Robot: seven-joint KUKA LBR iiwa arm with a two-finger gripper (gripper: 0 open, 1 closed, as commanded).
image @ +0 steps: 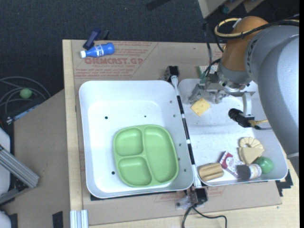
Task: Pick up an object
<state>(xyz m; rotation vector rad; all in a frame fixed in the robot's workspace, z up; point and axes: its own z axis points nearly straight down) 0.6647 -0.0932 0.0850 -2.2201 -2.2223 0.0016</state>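
Touching the gripper point(204, 98) (grip impossible to tell), a yellow block point(200, 107) lies just beneath.

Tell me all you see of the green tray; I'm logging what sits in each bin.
The green tray is a pale green, rounded-corner plate that looks like moulded plastic, split by raised ridges into three compartments: two smaller ones on the left, one long one on the right. It lies flat, turned slightly, on the floor of the left bin, toward its near right corner. Nothing lies in it, and the gripper is over the other bin.
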